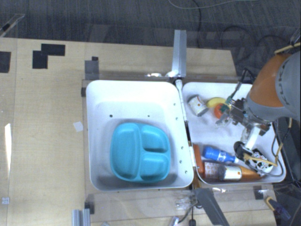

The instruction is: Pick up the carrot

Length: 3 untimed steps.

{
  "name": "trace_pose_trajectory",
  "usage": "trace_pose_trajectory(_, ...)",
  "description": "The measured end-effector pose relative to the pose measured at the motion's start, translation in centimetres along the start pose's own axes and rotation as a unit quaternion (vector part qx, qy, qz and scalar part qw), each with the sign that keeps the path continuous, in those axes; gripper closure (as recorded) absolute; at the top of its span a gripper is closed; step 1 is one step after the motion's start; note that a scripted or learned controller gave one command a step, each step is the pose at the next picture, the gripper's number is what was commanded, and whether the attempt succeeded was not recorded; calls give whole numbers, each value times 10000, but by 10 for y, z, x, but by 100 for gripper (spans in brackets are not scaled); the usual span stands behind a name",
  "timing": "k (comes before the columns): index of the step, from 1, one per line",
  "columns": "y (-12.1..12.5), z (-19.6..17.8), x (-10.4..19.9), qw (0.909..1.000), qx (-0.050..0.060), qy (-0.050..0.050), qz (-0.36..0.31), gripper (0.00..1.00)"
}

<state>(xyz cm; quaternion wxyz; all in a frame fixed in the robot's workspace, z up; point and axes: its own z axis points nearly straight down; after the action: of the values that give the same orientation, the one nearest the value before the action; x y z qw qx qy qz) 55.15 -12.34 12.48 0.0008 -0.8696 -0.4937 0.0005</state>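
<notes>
The gripper (225, 116) hangs low in the right bin (263, 86), its metal fingers just beside the carrot (219, 110), a small orange lump; whether they are spread or closed is not visible (too small and blurred). A yellow curved piece (215, 101) touches the carrot. A blue tube (219, 155) and brown bottle (228, 173) lie along the near wall. The left bin (101, 95) holds a glossy blue divided plate (139, 151).

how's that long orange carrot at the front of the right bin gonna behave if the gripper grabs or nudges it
The long orange carrot looks like a stiff, glossy toy, so probably light and a bit slippery. Its rounded, tapering shape may roll or pivot when nudged. It lies against the right white bin's front wall beside the blue tube, so finger room looks tight.
</notes>
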Motion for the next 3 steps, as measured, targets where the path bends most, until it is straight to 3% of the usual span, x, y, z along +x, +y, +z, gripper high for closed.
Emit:
trace_pose_trajectory(1,96,38,7,9937,-43,1,-1120,0)
trace_pose_trajectory(2,96,27,10,9932,-57,3,-1159,100)
trace_pose_trajectory(3,46,35,-34,9621,-77,-3,-2726,100)
